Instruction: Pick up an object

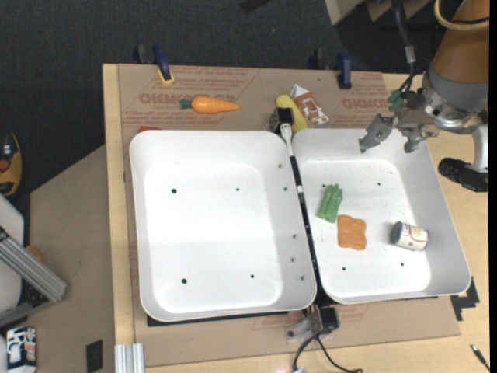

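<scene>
The left shallow white plastic bin (155, 208) offers open floor throughout. In the right white bin (443, 231), a green ridged piece (331, 203), an orange flat slab (352, 232) and a small silver-white can (408, 236) crowd the middle, leaving its near and far ends free.

Two shallow white plastic bins (208, 150) are carried side by side by the cardboard-covered bench (256, 80); an orange toy carrot (211, 106) is laid behind them.

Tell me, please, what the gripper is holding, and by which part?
Nothing: the gripper hangs open above the right bin's back edge, with no object between its fingers.
</scene>
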Robot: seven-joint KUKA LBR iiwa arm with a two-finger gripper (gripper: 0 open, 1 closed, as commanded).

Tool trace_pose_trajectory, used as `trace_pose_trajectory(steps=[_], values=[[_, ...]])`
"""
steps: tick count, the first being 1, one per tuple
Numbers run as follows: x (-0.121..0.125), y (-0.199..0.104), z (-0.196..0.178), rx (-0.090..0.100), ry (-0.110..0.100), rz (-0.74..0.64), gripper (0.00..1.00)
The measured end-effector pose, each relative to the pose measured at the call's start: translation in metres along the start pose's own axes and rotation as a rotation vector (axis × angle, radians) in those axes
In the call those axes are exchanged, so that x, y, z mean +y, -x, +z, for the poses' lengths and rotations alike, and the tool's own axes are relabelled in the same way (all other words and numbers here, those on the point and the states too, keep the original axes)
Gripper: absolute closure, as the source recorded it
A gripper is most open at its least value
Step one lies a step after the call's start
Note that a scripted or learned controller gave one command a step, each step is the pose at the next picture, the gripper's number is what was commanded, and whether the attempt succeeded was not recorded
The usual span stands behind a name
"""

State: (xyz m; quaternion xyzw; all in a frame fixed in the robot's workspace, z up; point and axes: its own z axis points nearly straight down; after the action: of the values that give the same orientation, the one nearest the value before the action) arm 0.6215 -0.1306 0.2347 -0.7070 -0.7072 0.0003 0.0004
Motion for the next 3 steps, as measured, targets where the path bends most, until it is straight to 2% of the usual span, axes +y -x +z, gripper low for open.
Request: trace_pose_trajectory(steps=[1, 2, 3], values=[[-0.03, -0.034, 0.09, 0.004, -0.011, -0.002, 0.0], [-0.055, -0.026, 0.142, 0.002, -0.001, 0.004, 0.0], [-0.044, -0.04, 0.15, -0.001, 0.003, -0.002, 0.0]])
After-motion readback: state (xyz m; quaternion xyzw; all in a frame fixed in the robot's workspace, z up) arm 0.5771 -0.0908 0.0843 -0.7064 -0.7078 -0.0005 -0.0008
